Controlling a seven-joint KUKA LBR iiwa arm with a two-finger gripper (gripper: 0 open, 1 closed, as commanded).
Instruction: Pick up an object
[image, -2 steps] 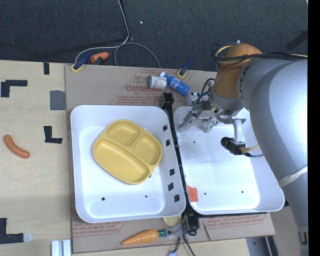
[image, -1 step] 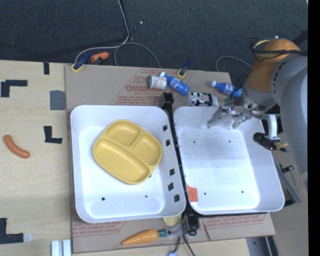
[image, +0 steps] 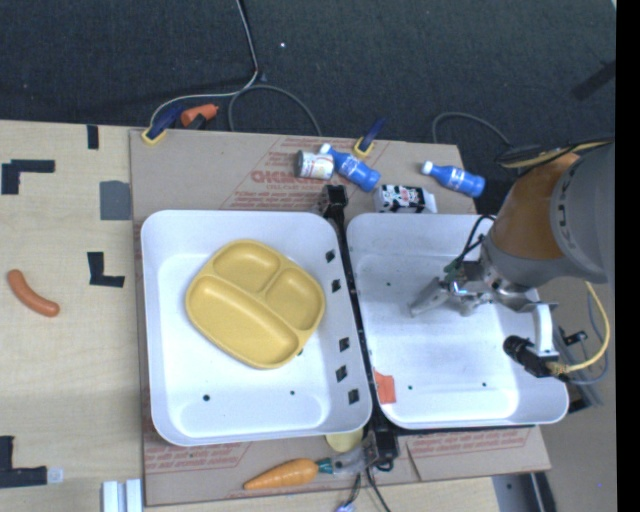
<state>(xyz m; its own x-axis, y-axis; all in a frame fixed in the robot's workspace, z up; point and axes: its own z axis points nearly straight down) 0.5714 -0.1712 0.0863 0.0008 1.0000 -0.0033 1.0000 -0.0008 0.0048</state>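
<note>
Gripper (image: 432, 300) of the grey arm (image: 560, 225) was low inside the right bin (image: 450, 395) with fingers apart and nothing between them, while the yellow divided plate (image: 255, 302) lay in the left bin (image: 165, 300).

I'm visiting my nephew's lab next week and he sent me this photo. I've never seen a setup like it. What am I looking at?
This is one photo from a camera fixed above a workbench, looking down at a slant. The grey machine with the orange band at the right is a robot arm; its gripper, a two-fingered claw, is down inside the right white bin. Nothing shows between its fingers, so it holds nothing. The left white bin holds a yellow divided plate. Around the bins lie toy items: two small blue bottles behind them, a carrot in front and a sausage far left. Its job is to pick up an object.
</note>
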